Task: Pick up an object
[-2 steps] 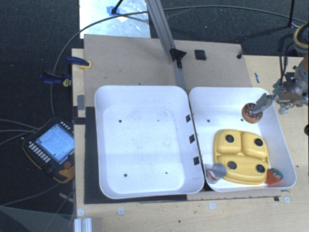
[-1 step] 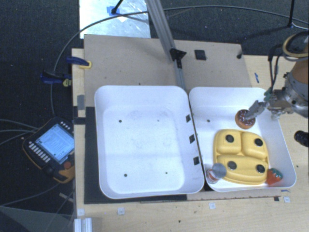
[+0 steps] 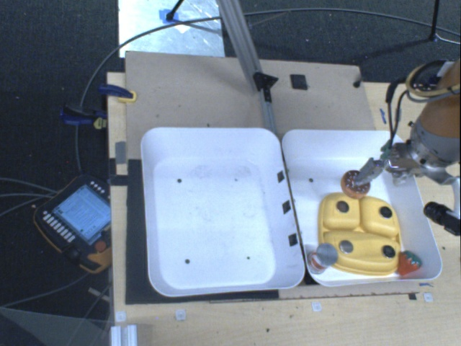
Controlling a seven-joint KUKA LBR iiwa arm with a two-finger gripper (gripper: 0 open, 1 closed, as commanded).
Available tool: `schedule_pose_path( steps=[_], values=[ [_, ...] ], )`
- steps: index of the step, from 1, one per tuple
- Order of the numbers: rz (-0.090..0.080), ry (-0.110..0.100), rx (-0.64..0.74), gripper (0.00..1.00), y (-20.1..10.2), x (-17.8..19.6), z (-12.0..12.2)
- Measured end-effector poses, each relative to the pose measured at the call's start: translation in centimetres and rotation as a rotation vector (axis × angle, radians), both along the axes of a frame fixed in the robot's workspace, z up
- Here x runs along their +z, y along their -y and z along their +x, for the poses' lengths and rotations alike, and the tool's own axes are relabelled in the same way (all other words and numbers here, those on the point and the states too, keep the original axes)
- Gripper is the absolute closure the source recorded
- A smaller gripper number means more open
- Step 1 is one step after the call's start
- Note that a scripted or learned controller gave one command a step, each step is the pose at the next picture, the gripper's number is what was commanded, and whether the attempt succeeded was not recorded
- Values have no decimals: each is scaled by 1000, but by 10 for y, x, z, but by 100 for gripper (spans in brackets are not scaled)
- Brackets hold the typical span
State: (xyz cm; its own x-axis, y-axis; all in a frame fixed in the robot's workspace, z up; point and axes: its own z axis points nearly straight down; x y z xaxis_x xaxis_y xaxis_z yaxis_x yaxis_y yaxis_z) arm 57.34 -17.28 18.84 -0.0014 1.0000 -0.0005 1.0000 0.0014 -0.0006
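In the right bin (image 3: 302, 157) lies a small brown ring-shaped toy (image 3: 354, 184) just behind a large yellow plastic toy (image 3: 360, 234) with dark round holes. My gripper (image 3: 372, 170) hangs at the ring's upper right, its tip touching or just above the ring. A small grey and red object (image 3: 322, 256) rests at the yellow toy's front left corner. A red strawberry-like toy (image 3: 410, 263) sits at its front right, against the bin's wall.
The left bin (image 3: 166, 150) stands beside the right one, with a shared divider between them. A slanted grey pole (image 3: 245, 42) crosses the back of the bench. A teach pendant (image 3: 75, 222) lies on the floor at left.
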Motion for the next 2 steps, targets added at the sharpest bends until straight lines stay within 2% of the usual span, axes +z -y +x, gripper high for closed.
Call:
schedule_pose_path(
  steps=[1,2],
  values=[
    [1,-1,-1,0,3,-62,2],
    [-1,7,0,100,3,-47,4]
  ],
)
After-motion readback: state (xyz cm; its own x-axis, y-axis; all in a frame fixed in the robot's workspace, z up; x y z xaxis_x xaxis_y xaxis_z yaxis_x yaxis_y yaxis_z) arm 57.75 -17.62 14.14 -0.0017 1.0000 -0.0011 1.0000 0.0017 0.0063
